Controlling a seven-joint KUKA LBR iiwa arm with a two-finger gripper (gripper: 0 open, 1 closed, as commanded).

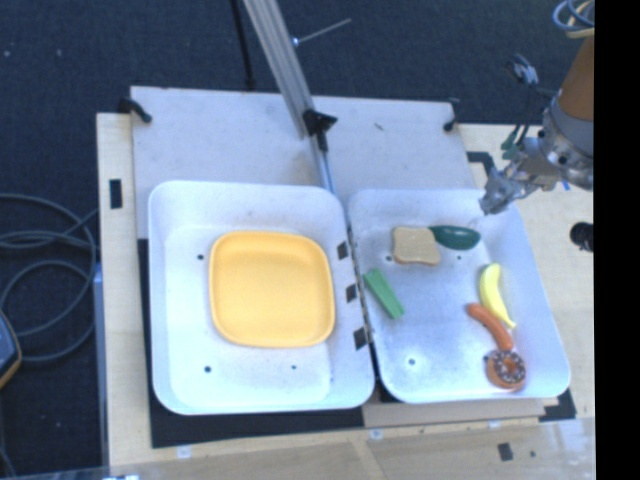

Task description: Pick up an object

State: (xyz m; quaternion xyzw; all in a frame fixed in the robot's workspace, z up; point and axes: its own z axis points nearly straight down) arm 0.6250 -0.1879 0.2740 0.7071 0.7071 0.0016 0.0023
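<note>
The gripper [497,200] hangs over the right bin's [440,383] far right corner; whether it is open cannot be told. Just beside it lie a green spoon [455,236] and bread slice [414,246]; banana [494,293], sausage [491,325], doughnut [506,369] and green block [383,294] lie farther off. A yellow plate [271,289] sits in the left bin [180,368].

Metal pole [285,58] above bins; cables [40,268] left.

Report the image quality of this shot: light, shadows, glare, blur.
Camera view: light is even and soft, with faint shadows under the yellow plate and banana; no strong glare on the white bins; the whole frame is slightly soft and grainy; the claw at the right bin's far edge looks blurred, its details too smeared to read.
</note>
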